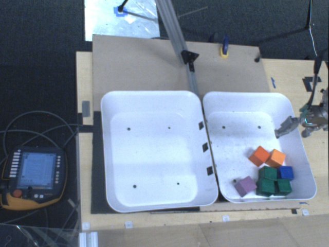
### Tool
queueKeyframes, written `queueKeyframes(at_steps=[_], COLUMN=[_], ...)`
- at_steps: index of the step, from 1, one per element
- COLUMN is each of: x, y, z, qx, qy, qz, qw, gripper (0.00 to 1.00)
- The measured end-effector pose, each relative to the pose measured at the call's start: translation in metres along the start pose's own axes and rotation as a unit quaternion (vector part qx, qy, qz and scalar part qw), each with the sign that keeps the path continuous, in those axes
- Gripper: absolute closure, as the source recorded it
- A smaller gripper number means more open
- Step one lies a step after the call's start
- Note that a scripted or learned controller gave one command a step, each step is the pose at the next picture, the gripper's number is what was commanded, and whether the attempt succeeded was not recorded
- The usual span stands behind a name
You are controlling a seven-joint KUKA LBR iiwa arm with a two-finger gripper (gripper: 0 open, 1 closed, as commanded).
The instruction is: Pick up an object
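Clustered in the lower right of the frame, the blocks in the right bin offer the purple block as the loosest target, so the gripper, seemingly empty with its finger state unreadable, should descend there.

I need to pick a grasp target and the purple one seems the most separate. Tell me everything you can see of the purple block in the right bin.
The small purple block, a matte, solid-coloured cube, looks like painted wood or foam. It lies flat on the floor of the right white bin, near its front wall, slightly rotated against the bin's edges. It is the leftmost of the cluster; its right side is close to or touching the dark green block, too close to tell. The gripper is well away, near the bin's right rim.
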State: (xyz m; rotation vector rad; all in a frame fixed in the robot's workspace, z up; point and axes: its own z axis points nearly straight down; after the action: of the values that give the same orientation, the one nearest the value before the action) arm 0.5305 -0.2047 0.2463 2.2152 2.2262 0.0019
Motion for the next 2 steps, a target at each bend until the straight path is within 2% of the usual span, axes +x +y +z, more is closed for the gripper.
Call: queueKeyframes(at_steps=[1, 2], x=[0.0, -0.004], y=[0.0, -0.005], z=[0.0, 0.049], qx=[0.0, 0.002], qy=[0.0, 0.0], qz=[0.0, 0.002], qw=[1.0, 1.0], gripper=[0.0, 0.0])
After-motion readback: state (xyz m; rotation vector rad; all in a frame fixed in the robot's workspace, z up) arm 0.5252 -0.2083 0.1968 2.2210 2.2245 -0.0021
